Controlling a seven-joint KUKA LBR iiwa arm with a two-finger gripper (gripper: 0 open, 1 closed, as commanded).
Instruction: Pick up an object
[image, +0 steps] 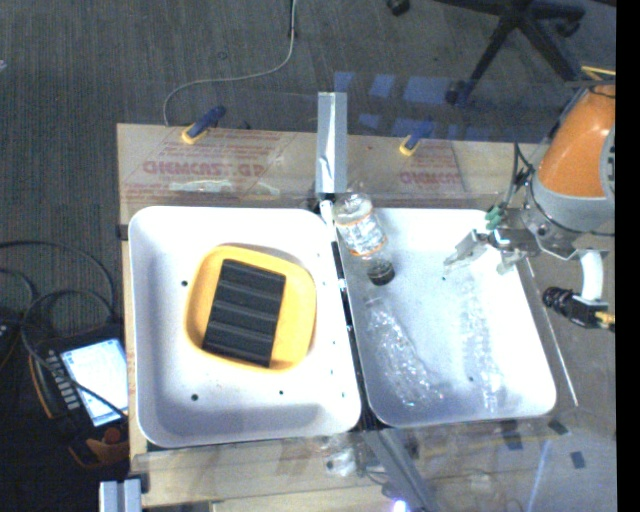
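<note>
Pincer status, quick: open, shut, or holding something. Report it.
Pincer: over the right bin, near its far edge, with nothing seen between its tips. Open or shut cannot be told from this view.

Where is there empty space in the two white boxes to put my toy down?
The left bin has a bare white border around the yellow tray, widest along its near edge. The right bin is bare in its middle and near half. It's crowded by the divider, where the plastic bottle lies.

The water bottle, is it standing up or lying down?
Lying down. The water bottle rests on its side in the right bin, dark cap pointing toward the bin's middle.
</note>
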